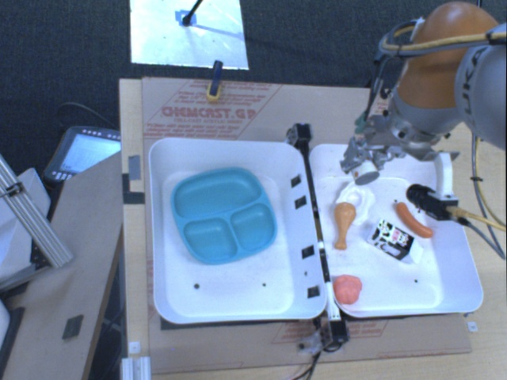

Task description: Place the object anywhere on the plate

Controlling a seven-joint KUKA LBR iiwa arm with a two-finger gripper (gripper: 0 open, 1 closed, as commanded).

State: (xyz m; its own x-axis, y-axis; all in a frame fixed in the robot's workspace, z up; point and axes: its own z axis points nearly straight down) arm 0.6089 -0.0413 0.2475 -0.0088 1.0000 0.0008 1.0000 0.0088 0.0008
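Two white bins side by side on a cardboard-covered bench. Left bin (238,291) holds a blue plate (224,214) with three compartments, set toward the bin's far-left part; the plate has nothing on it.

Right bin (444,291) holds the loose items. A toy chicken drumstick (344,222) lies near the bin's left side, its pale bone end pointing far, its tan meat end pointing near. Just right of it, a small black-and-white packet (393,239), tilted. Right again and slightly farther, an orange sausage (413,219), lying at a slant, its far end touching or tucked under a black fixture (428,200) at the bin's right wall. A pink ball-like lump (347,288) sits at the near-left corner, well apart from the rest.

Arm enters from the right, orange band over grey wrist. Gripper (361,167) hangs over the far part of the right bin, just beyond the drumstick's bone end. Whether it is spread or closed, cannot tell; nothing is seen caught in it. All items sit on the bin floor.
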